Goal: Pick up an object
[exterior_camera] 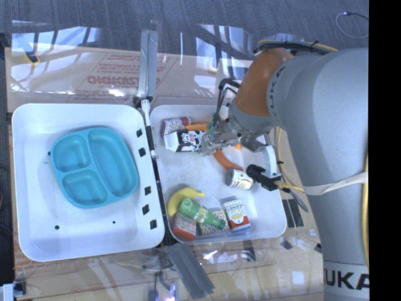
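Note:
My gripper (210, 140) hangs low over the upper middle of the right bin (270, 221). It sits right beside a black-and-white carton (181, 140), at that carton's right end. A brown-topped carton (175, 125) lies just above that one. An orange carrot (227, 161) lies just below and right of the gripper, partly under the wrist. A small white cup (240, 180) rests lower right. Near the bin's front lie a banana (184, 198), a green bottle (201, 213), a juice box (236, 214) and a red item (183, 232).
The left bin (31, 231) holds a blue divided plate (94, 166). A black-clipped divider (148, 168) separates the bins. The grey arm (326, 137) covers the right bin's right side. Clear plastic sheeting (94, 74) lies behind the bins.

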